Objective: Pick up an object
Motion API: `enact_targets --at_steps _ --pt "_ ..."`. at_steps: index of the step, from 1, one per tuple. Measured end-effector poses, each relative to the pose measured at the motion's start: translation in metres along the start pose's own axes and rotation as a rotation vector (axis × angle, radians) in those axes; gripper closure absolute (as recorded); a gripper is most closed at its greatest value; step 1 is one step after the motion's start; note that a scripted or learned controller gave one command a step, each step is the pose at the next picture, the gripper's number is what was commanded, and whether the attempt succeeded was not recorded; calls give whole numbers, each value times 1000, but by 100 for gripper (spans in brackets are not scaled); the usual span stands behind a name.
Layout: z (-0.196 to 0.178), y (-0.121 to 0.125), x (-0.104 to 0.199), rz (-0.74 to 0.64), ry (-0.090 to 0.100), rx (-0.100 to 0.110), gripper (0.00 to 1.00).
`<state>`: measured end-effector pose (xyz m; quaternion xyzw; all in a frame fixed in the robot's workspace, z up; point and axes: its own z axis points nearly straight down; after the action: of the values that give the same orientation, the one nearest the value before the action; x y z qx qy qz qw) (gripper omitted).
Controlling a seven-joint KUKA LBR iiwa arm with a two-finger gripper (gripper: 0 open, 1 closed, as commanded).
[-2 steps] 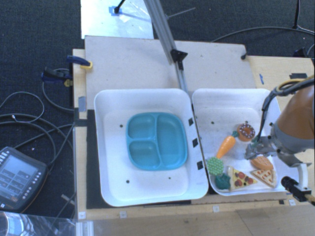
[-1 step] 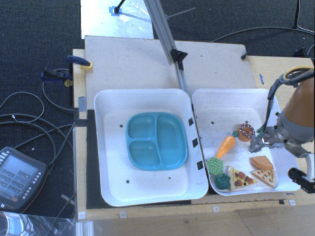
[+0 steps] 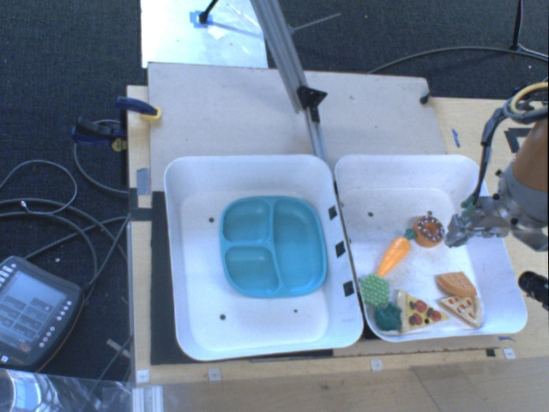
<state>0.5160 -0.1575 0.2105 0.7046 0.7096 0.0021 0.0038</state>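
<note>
The nearest candidate is the small round toy doughnut with brown icing and sprinkles (image 3: 428, 230), lying in the right white bin (image 3: 403, 172) toward its far right side, just beside the gripper (image 3: 459, 233). It looks like light, stiff moulded plastic, smooth enough to slip, so I judge a grip across its outer rim safest.

Just left of it and nearer the bin's front lies an orange toy carrot (image 3: 394, 256), tapered and likely to squirt from a pinch unless taken mid-body. Along the front edge sit a green knobbly toy vegetable (image 3: 374, 289), a pizza slice (image 3: 419, 311), and two tan toast-like wedges (image 3: 457, 295), flat and hard to get under.

The gripper hovers low by the doughnut with nothing visibly between it; how wide it stands I cannot tell.

The left white bin (image 3: 193, 196) holds a teal divided plate (image 3: 274, 245).
</note>
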Motion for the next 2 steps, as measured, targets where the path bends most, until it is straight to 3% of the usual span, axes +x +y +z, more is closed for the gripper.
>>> enact_targets --at_steps 1,2 --pt "-15 1 0 0 1 4 100" --pt "-6 27 50 -4 4 5 100"
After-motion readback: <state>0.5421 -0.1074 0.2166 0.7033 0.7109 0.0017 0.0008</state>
